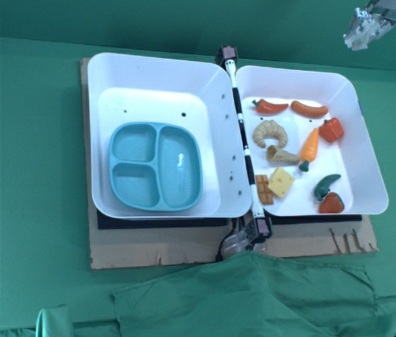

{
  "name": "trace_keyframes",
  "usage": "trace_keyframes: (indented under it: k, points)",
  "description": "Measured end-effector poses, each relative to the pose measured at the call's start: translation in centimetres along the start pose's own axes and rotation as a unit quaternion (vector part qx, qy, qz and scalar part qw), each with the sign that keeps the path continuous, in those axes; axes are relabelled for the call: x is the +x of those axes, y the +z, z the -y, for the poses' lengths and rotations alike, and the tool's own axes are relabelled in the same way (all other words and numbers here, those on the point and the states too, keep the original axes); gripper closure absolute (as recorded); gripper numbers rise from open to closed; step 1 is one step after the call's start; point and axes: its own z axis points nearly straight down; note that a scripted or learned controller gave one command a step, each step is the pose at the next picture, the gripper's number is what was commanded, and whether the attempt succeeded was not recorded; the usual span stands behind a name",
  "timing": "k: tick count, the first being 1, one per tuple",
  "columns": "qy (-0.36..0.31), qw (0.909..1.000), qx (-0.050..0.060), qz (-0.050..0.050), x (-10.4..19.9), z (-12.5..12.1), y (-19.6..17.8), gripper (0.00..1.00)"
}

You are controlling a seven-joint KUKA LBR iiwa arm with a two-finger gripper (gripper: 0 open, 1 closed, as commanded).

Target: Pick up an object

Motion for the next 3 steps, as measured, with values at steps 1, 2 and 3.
trace_keyframes:
  k: [1, 2, 3]
  points:
    - [-0.001, 1.0000, 0.002, -0.003, 0.0, 2.3, -3.3, 1.00]
    - [-0.001, 1.0000, 0.003, -0.002, 0.4, -0.2, -3.0, 1.00]
    - [-0.003, 0.9999, 0.010, -0.004, 4.3, -1.5, 6.2, 1.00]
